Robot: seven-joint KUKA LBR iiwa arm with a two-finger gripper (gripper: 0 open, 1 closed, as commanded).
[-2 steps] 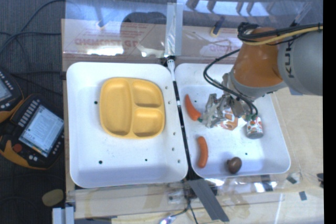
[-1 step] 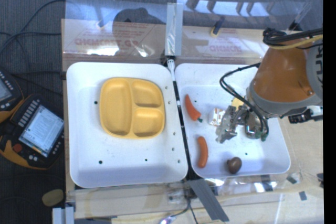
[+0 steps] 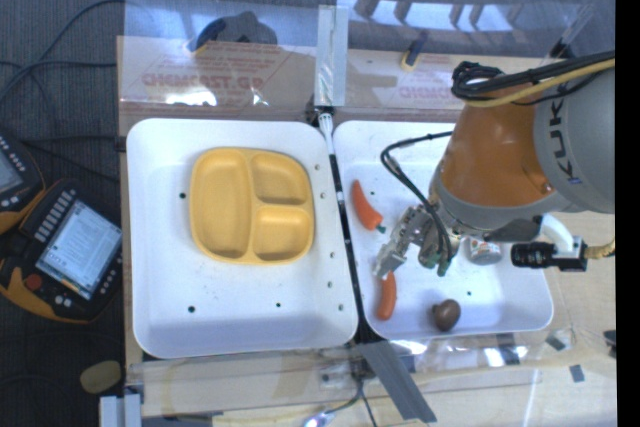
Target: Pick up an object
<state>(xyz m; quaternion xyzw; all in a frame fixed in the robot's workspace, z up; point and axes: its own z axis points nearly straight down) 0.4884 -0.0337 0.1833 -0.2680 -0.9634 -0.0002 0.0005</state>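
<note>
- Orange-banded arm reaches into the right bin (image 3: pixel 520 310), its gripper (image 3: pixel 412 245) hanging low between two small carrots; its fingers look parted with nothing between them.
- One carrot (image 3: pixel 366 204) lies near the bin divider, another carrot (image 3: pixel 386 296) just below the gripper, likely the nearest target.
- A dark brown round object (image 3: pixel 446 314) rests toward the front wall.
- The yellow divided tray (image 3: pixel 251 204) sits alone in the left bin (image 3: pixel 160 315), well apart from the pick.
</note>
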